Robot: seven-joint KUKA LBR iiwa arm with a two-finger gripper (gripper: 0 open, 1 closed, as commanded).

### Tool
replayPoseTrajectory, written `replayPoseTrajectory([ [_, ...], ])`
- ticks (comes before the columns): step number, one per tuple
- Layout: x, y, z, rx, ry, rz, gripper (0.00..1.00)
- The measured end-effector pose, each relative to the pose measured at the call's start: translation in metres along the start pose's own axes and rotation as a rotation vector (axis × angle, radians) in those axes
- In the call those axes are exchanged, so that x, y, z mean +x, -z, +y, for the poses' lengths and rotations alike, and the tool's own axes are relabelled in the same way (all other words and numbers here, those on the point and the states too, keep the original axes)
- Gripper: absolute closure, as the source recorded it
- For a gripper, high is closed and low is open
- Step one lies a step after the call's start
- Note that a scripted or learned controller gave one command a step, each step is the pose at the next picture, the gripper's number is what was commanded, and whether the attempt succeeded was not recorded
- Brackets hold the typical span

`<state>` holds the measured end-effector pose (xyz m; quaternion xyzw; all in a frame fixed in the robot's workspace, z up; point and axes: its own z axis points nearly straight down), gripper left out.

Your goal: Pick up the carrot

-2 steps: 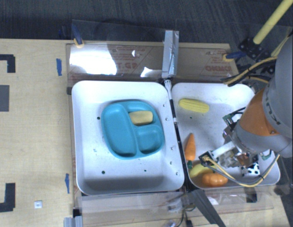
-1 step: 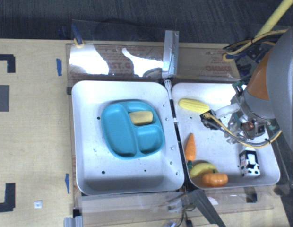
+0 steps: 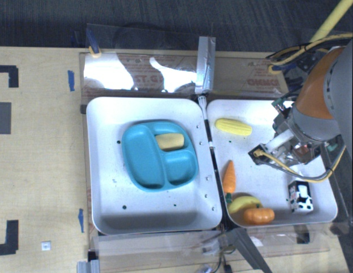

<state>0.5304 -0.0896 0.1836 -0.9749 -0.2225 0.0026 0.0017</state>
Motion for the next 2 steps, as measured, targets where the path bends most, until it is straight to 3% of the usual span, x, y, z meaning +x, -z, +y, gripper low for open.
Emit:
replayPoseTrajectory([
  [1,0.059,0.022,-0.009,-0.003,-0.244,0.004,1.00],
  [2,0.072,0.046,0.072,-0.004,-0.251,0.003,1.00],
])
